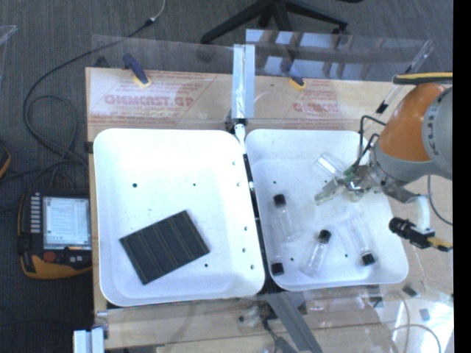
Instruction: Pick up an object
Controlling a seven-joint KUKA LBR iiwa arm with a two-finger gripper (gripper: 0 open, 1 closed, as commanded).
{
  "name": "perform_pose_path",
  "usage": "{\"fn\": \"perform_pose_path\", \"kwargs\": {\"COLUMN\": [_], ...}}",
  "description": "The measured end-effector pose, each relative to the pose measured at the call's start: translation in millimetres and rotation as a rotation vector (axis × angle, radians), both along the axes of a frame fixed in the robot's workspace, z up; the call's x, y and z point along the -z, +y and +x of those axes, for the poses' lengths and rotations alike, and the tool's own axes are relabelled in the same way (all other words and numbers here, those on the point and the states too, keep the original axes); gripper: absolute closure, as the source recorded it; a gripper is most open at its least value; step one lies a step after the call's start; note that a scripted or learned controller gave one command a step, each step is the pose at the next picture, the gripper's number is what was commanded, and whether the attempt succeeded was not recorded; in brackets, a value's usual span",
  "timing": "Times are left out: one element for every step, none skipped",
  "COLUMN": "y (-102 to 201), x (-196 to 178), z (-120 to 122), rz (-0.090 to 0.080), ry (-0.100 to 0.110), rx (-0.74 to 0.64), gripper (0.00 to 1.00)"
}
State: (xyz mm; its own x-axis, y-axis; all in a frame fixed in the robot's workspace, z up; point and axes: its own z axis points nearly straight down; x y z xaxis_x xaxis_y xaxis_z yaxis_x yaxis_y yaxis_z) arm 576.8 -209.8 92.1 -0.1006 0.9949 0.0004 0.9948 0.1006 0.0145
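Holding a dark ribbed rectangular panel [164, 245], left white bin [147, 149]; holding several clear black-capped vials [318, 251], right bin [294, 144], scattered near its front. Gripper [340, 184] low over right bin's middle; cannot tell finger spread or grasp.

The arm [430, 134] enters from the right edge of the camera view, its orange band uppermost and the grey wrist section below it, angled down and to the left. From the wrist the gripper [328, 190] stretches leftward and slightly downward, its 2 slim fingers [324, 195] close together at the tips, low over the upper middle of the right bin [383, 274]. Thin cables loop beside the wrist.
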Motion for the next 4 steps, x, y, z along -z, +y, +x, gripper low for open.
{"fn": "perform_pose_path", "kwargs": {"y": [-7, 88, 85, 105], "x": [-2, 1, 2, 2], "z": [-84, -78, 27, 92], "rz": [0.002, -0.007, -0.007, -0.007], "ry": [-0.004, -0.004, 0.000, 0.013], "rx": [-0.092, -0.130, -0.003, -0.149], "gripper": [0.00, 0.00, 0.00, 0.00]}}
